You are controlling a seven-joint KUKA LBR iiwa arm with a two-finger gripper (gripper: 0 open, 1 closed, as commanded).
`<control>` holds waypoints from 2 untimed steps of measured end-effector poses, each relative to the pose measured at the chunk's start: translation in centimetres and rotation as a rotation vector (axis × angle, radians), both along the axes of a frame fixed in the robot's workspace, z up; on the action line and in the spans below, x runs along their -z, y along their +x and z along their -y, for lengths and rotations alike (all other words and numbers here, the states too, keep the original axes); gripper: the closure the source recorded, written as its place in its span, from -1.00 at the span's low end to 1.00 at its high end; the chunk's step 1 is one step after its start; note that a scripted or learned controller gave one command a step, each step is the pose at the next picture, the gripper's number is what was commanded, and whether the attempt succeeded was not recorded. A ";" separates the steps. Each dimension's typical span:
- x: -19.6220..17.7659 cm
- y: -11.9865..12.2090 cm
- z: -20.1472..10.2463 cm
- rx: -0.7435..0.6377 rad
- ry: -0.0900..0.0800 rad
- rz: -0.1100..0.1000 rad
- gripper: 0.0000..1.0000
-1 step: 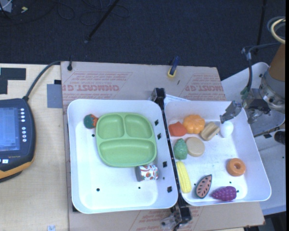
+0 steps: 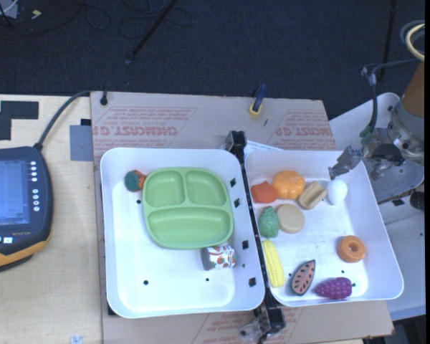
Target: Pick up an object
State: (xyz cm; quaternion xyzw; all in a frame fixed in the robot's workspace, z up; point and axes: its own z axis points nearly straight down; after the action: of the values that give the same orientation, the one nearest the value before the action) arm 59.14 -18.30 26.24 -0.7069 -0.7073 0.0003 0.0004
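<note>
Cardboard sheet point(image 2: 140, 124): red print (upside down, unreadable).

Two white bins point(image 2: 122, 278) sit on brown printed cardboard point(image 2: 201, 120). A green divided plate point(image 2: 188, 208), yellow corn point(image 2: 273, 262), orange doughnut point(image 2: 351, 249), purple grapes point(image 2: 333, 288) and white egg point(image 2: 337, 191) lie inside.

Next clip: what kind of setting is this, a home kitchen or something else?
Most likely a robotics lab bench, not a kitchen. Two white bins sit on cardboard; the right one holds toy food such as a plastic corn cob and donut. A teach pendant lies to the left, with cables on dark carpet behind.
</note>
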 end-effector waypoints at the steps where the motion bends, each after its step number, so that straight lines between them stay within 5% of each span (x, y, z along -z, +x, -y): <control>1: 6.5 0.1 -0.2 -0.001 0.002 -0.008 -1.00; 2: 10.9 -0.2 -0.4 -0.001 0.002 -0.006 -1.00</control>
State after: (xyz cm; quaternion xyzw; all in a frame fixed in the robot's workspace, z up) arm 58.93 -17.92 15.37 -0.7066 -0.7076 0.0018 0.0035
